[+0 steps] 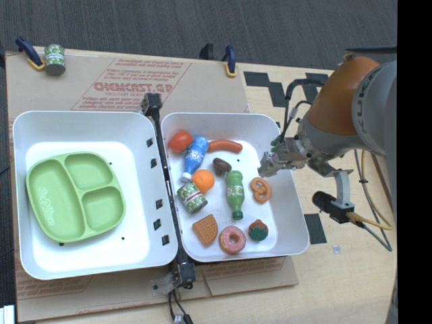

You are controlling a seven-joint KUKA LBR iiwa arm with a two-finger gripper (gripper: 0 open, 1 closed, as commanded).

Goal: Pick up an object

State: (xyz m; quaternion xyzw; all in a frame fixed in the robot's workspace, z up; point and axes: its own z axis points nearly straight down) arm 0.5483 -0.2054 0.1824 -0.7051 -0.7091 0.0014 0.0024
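Note:
The right bin [287, 201] holds several toy foods: a red tomato [179, 140], a blue bottle [195, 152], a sausage [225, 146], a brown piece [222, 165], an orange [203, 179], a green bottle [234, 193], a pretzel [260, 190], a small can [192, 198], a waffle [206, 229], a pink donut [232, 239] and a strawberry [258, 230]. My gripper [268, 163] hangs over the bin's right side, just above the pretzel and right of the brown piece. Nothing is seen in its grasp.
The left bin [135, 248] carries a green divided plate [75, 196]. A divider bar [162, 174] runs between the bins. A small can [55, 58] and blue clamps [229, 61] sit on the cardboard's far edge. Cables [364, 214] trail right of the bins.

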